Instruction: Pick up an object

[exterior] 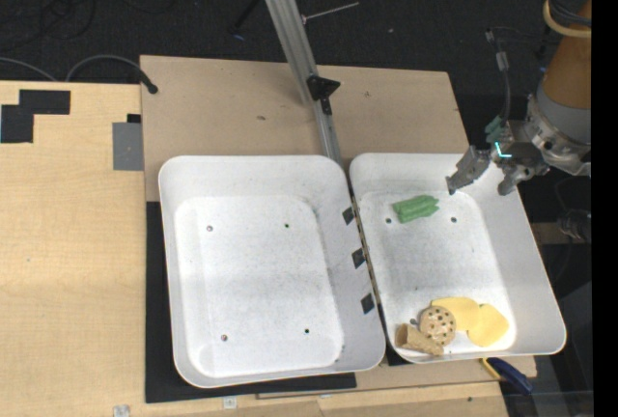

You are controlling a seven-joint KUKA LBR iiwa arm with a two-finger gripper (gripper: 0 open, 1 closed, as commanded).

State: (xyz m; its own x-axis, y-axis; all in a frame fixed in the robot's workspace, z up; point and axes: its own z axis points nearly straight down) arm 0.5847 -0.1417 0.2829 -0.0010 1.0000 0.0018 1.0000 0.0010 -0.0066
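A green block (pixel 415 208) lies near the back of the right bin (pixel 537 291). At that bin's front sit a round brown cookie-like piece (pixel 436 321), a tan wedge (pixel 418 340) and a flat yellow piece (pixel 477 320), close together. My gripper (pixel 485 175) hangs over the bin's back right corner, to the right of the green block and apart from it. Its two fingers are spread with nothing between them.
The left bin (pixel 183 212) stands beside the right one, with black clips (pixel 355 256) along the shared rim. A slanted metal rail (pixel 290 39) rises behind the bins. A wooden bench top (pixel 68 212) lies to the left.
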